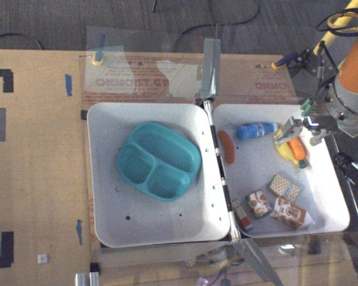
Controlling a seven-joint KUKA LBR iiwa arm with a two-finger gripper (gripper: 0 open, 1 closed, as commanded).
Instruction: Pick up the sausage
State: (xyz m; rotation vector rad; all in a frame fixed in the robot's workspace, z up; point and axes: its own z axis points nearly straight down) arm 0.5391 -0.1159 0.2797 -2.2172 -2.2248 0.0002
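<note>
The sausage [227, 146] is a reddish-brown link lying along the left wall of the right bin [334, 219], just beside the divider. My gripper [302, 131] hangs at the upper right of that bin, well to the right of the sausage, over a carrot [297, 151] and a yellow banana [284, 152]. Its two fingers stand apart, open, with nothing held between them. A blue bottle [256, 130] lies between the sausage and the gripper.
The left bin [101, 219] holds a teal divided plate [159, 160]. Several small snack packs [284, 186], [259, 204], [289, 213] lie at the front of the right bin. Cables and a yellow hose run along the arm at the upper right.
</note>
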